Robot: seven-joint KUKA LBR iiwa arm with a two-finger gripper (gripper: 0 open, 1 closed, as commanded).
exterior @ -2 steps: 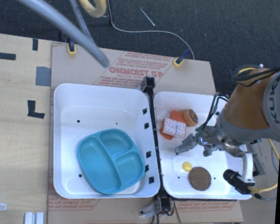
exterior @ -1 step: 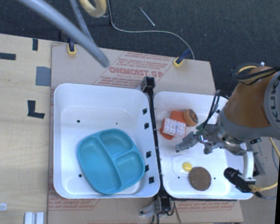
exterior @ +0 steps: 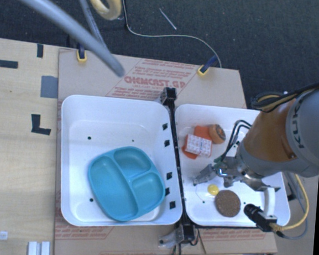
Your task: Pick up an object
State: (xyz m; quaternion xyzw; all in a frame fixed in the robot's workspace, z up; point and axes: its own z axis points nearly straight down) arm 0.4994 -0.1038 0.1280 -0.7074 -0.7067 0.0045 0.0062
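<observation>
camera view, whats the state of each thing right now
blue tray: flat in left bin, nothing on it
orange-and-white pack: lying in right bin
brown disc: flat, untouched
yellow piece: loose by disc
gripper: low over right bin, holding nothing

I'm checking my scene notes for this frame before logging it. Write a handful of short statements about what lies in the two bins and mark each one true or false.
1. The blue divided plate lies in the left bin. True.
2. The brown round disc sits in the left bin. False: it lies in the right bin, near its front edge.
3. A small yellow piece lies beside the brown disc. True.
4. The claw hangs over the blue plate. False: it is over the right bin, near the yellow piece.
5. The orange-and-white block lies toward the back of the right bin. True.
</observation>
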